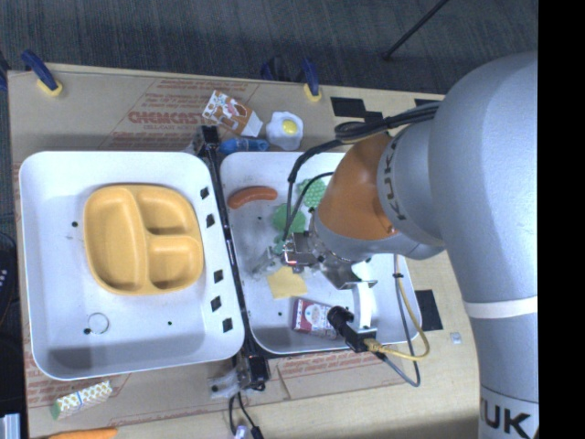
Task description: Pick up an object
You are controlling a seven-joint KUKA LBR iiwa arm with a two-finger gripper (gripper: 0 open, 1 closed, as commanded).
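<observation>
The grey arm (475,199) leans in from the right over the right-hand bin (239,273), its orange band (352,199) hanging above the middle of it. The claw (297,252) sits low among the things there, but from here I cannot tell how it stands. Just below it lies a yellow cheese slice (287,283), with a small red carton (313,318) nearer the front wall. A sausage (251,196) rests towards the back, beside some green pieces (311,193). The left bin (37,245) carries a yellow divided tray (142,238).
</observation>
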